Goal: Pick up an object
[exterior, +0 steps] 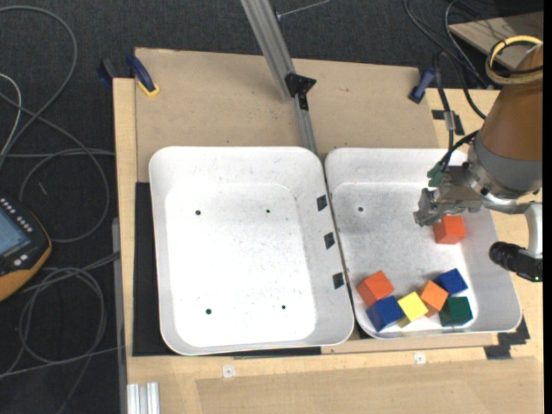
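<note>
A: The pincer (434,213) hangs over the right bin (379,175), in its upper right part. Whether it is wide, narrow or holding anything, I cannot tell; it reads as a grey blur from above.

B: And that orange-red block (449,229)?

A: It sits just below and right of the pincer, touching or nearly touching it in this view. I cannot say it is gripped.

B: The rest of the blocks?

A: 6 cluster along the near edge of the right bin: an orange cube (375,286), a blue cube (386,312), a yellow cube (412,306), a second orange cube (434,296), a second blue cube (451,280) and a dark green cube (456,310). They lie close together, well apart from the pincer.

B: The left bin (233,166)?

A: White, with a few dark specks on its floor. Both bins rest side by side on the tabletop (216,84), and a grey metal bar (272,37) slants down toward the gap between them.
</note>
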Robot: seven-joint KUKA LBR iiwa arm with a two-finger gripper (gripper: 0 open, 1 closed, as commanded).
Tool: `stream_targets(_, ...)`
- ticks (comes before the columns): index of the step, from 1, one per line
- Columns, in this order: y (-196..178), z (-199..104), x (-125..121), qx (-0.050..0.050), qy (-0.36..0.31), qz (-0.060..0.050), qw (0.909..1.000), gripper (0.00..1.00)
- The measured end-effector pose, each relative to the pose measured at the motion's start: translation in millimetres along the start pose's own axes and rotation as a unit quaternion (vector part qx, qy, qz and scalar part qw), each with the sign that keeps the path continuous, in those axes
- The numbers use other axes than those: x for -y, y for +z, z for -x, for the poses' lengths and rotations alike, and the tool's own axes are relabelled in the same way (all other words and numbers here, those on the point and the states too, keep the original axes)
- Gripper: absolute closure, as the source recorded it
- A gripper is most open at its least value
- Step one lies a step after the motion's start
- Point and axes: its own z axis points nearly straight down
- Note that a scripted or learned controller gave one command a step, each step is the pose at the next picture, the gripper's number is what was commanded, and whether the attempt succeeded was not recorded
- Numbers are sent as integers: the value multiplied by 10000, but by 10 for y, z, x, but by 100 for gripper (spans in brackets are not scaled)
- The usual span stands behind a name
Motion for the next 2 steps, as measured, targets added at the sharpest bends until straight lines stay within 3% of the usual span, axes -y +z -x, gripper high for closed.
stream_targets(1, -389, 0, -17, -3, 1, -14, 10000, 100)
stream_targets(2, -281, -606, -181, -16, -24, -40, 10000, 100)
